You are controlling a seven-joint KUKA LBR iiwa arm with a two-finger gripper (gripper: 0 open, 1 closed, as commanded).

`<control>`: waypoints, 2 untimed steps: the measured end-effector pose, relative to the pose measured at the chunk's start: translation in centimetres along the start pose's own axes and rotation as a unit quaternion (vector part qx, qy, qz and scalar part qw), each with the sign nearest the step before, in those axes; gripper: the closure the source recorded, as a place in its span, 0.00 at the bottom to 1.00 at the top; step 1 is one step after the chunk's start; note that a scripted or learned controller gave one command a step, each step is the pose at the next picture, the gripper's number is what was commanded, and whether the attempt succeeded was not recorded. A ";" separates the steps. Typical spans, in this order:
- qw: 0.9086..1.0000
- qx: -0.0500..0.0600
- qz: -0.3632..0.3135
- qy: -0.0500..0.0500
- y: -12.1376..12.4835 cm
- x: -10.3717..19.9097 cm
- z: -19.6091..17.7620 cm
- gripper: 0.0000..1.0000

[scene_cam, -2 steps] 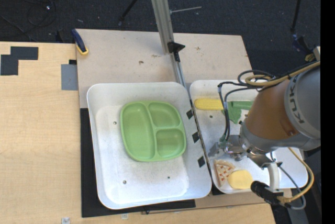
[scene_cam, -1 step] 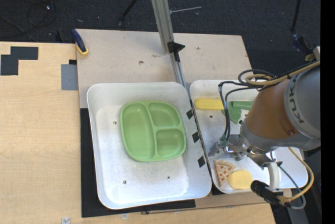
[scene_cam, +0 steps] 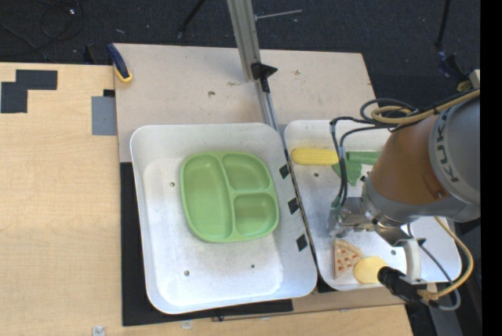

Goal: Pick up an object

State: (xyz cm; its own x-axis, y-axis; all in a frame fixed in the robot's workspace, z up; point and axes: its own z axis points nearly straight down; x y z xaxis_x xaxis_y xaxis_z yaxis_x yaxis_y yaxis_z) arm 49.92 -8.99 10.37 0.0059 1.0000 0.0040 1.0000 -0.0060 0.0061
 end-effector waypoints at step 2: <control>1.000 0.002 -0.003 -0.002 0.1 -0.6 -10.2 1.00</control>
State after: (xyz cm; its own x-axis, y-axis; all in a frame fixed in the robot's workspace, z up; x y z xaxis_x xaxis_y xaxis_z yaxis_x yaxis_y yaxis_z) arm 49.98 -9.66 20.61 -0.0008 1.0000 -0.0002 1.0000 0.0008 0.0020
